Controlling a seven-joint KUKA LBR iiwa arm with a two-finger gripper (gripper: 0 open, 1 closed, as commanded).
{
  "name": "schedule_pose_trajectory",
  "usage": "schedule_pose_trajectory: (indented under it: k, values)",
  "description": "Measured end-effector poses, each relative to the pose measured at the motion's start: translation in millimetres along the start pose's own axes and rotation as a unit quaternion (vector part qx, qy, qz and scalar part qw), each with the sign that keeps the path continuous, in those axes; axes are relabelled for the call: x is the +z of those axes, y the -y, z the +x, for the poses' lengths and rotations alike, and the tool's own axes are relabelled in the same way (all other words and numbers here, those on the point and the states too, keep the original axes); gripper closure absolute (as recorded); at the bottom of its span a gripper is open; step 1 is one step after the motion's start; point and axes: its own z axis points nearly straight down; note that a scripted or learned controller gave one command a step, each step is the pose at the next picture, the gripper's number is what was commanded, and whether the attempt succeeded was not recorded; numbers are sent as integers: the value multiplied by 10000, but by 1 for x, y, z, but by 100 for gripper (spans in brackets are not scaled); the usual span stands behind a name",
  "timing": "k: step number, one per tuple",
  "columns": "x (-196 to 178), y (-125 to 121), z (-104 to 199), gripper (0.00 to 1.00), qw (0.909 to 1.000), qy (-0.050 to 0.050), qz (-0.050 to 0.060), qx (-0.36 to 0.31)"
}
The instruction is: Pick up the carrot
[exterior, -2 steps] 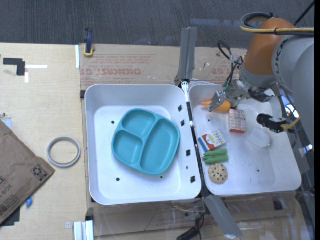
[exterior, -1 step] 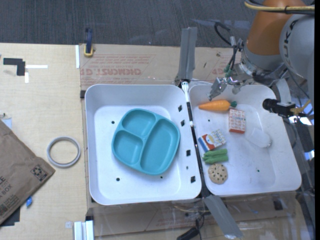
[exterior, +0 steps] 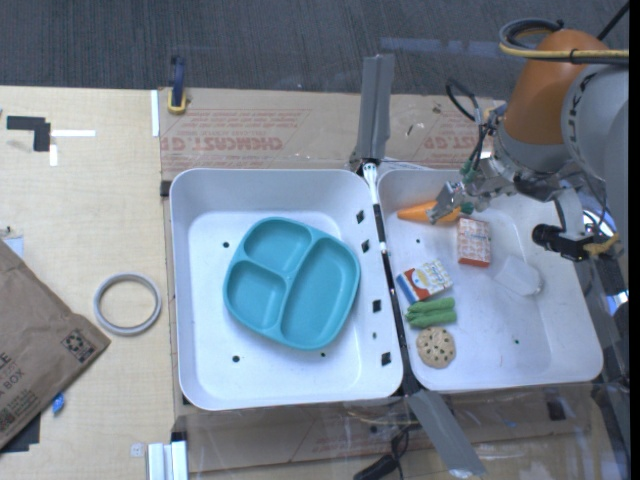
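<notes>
My grey arm with its orange band [exterior: 545, 73] comes in from the upper right of the frame and bends down over the far left corner of the right-hand shallow white bin [exterior: 560, 368]. My two-finger gripper [exterior: 452, 206] sits low there, its dark fingers closed on the thick end of the small orange carrot [exterior: 418, 210], whose pointed tip sticks out to the left toward the divider between the bins. I cannot tell whether the carrot is lifted off the bin floor or resting on it. Just right of the carrot, near the middle of the same bin, lies a red and white snack packet [exterior: 474, 242], and farther right a clear, pale plastic piece [exterior: 520, 276] is hard to make out against the white floor. Lower and to the left in that bin sit a small white carton with red and blue print [exterior: 425, 281], a green pea pod toy [exterior: 432, 313] just below it, and a round tan cookie with dark chips [exterior: 436, 348] below that, close to the near left corner. The left-hand shallow white bin [exterior: 195, 298] holds a teal plastic plate with three compartments [exterior: 291, 283], lying tilted in its middle. Out on the wooden bench at the left of the frame rests a grey ring of tape [exterior: 127, 302], and a brown cardboard box [exterior: 35, 348] lies in the lower left corner.
</notes>
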Motion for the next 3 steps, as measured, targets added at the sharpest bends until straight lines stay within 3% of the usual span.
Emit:
schedule_pose_trajectory:
  k: [1, 2, 3]
  values:
    - [-26, 44, -14, 0, 9991, 2, -6, 420]
    - [-53, -3, 11, 0, 9987, 3, -7, 513]
    - [20, -5, 12, 0, 9954, 13, -36, 960]
